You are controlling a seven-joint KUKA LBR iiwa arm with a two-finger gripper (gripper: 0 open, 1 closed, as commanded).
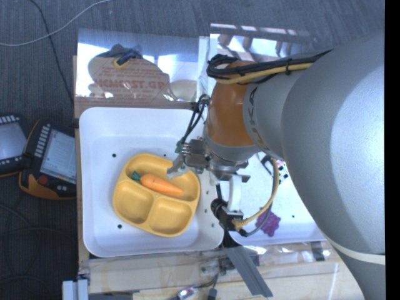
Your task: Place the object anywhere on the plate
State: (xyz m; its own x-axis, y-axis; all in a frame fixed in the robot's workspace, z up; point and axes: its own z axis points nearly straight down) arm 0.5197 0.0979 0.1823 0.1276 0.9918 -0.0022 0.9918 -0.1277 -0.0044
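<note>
**A:** The arm (325, 136) dominates the right side, a huge grey body sweeping in, narrowing down to the orange band (228, 114) above the wrist, with black and yellow cables looped over the top of it.

**B:** And the wrist is pointing down and to the left, sitting right over the wall between the two white bins.

**A:** Correct. Left bin (100, 136) under the front of it, right bin (294, 220) mostly covered by the arm's bulk. Both on the worktop (156, 274), pale edge showing along the bottom.

**B:** Where's the tool?

**A:** The tool (181, 161) pokes out from the metal wrist block toward the left, reaching over the near rim of the yellow plate (156, 217). How its jaws stand, I can't tell; the parts blur into the wrist hardware from up here.

**B:** Plate's the divided kind?

**A:** Three compartments, lying in the left bin. And the carrot (161, 184) is on it, orange, green end to the left, lying flat across the upper compartment, just below and left of the tool.

**B:** Touching the tool?

**A:** Close beside it, but I can't make out contact.

**B:** Anything in the other bin?

**A:** A small purple thing (270, 224) near the arm's lower edge, next to a yellow cable.
</note>
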